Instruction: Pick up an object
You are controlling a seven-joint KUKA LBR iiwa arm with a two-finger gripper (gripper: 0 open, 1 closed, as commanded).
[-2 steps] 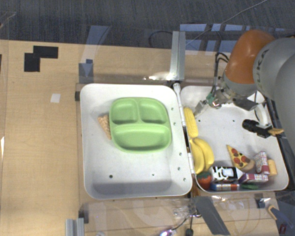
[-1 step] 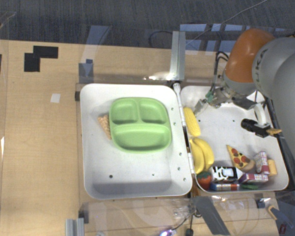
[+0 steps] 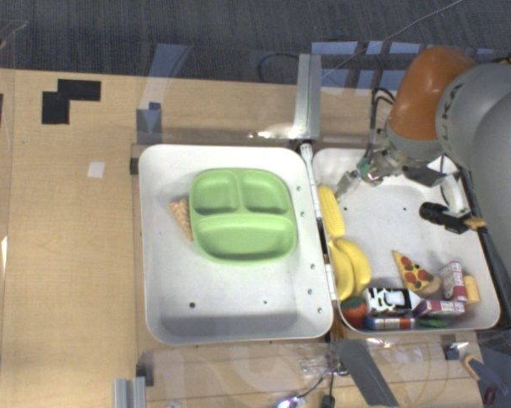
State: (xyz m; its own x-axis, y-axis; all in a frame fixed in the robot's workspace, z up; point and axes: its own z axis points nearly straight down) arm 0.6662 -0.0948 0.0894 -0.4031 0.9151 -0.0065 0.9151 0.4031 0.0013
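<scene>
- Arm [image 3: 485, 117] reaches in from the right. The gripper [image 3: 361, 175] sits over the far left part of the right bin [image 3: 391, 219], close to the wall between the two bins.
- Gripper state: cannot tell from this angle whether it is apart or together. Nothing can be seen held in it.
- Candidate objects in the right bin:
  - A corn cob [image 3: 330, 211] lies along the left wall, just beside and below the gripper. It is the nearest thing to it.
  - A banana [image 3: 350, 266] lies nearer the camera, touching or almost touching the cob's end.
  - A pizza slice [image 3: 415, 272] lies toward the near right.
  - A black-and-white item [image 3: 388, 298] and some pens [image 3: 408, 320] are crowded into the near corner with other small packets too small to name.
- Left bin [image 3: 229, 304]: a green plate [image 3: 242, 213] with three compartments sits in the middle. A cracker [image 3: 181, 217] sticks out from under its left edge. Both are well apart from the gripper.
- Progress, as a judgement: nothing is picked up yet and every object rests on a bin floor. The arm looks positioned for an approach, most likely on the corn cob.
- What is left: descend onto the target, close on it and lift it clear of the bin.
- Risk, as a judgement: the cob lies tight against the wall, which leaves little room on that side, and its rounded body could roll or slip.
</scene>
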